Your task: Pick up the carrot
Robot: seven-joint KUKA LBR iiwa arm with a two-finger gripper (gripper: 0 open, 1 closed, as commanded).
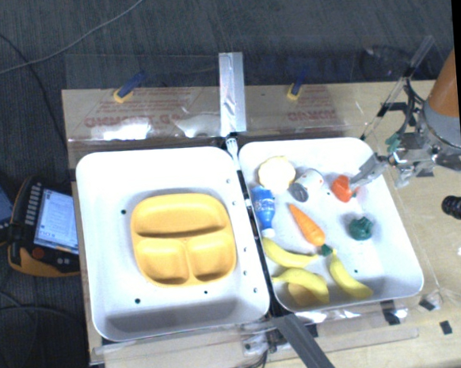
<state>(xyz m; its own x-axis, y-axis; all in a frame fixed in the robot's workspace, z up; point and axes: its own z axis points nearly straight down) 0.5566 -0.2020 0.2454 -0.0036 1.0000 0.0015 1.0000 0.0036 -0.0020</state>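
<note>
A: Carrot (307,223) first — where's the gripper (365,173) relative to it?

B: Up and to its right, over the right bin (393,230), near a small red-orange piece (340,188). Whether it's released or clenched, I can't tell. Approach stage, I'd judge; next it must shift toward the carrot and descend.

A: Bin contents?

B: Bananas (300,255) below the carrot, a blue bottle (263,206) left, a green piece (361,227) right. A yellow tray (183,237) sits in the left bin (107,229).

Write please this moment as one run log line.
carrot: lying in right bin | gripper: beside red item | grasp: not yet
</note>
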